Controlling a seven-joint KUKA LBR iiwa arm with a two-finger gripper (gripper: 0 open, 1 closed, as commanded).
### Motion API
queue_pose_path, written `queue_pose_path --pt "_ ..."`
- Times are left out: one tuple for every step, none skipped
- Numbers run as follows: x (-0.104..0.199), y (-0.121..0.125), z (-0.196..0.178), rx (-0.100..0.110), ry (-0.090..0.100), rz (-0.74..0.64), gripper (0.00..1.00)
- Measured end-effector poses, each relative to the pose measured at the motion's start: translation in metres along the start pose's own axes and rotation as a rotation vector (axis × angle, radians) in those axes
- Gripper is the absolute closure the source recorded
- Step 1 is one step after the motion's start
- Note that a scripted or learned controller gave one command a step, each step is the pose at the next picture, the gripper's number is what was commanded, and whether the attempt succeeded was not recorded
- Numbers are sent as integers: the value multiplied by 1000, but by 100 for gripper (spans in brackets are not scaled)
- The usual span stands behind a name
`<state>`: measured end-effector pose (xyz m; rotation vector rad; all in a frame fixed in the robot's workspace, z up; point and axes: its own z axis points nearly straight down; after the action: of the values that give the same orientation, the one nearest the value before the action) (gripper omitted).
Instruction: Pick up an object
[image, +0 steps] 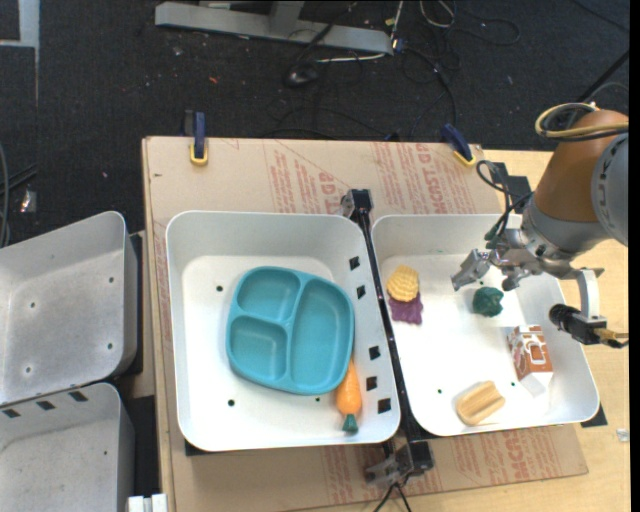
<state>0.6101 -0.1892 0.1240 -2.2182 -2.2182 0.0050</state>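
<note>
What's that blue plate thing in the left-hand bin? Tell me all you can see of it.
The teal tray looks like moulded plastic: a rounded, roughly square plate split by raised ridges into three compartments, two smaller ones on its left and one long one on its right, all bare. It lies flat, face up, slightly turned, in the middle of the left bin. A toy carrot lies against its lower right rim. The gripper is over the other bin.

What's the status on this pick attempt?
End effector open, above right bin. Dark green object just below it, not gripped. Nothing in between.
</note>
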Motion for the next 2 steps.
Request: queue_pose_path --pt "1 0 34 -3 -1 0 0" --pt "1 1 21 -7 -2 0 100"
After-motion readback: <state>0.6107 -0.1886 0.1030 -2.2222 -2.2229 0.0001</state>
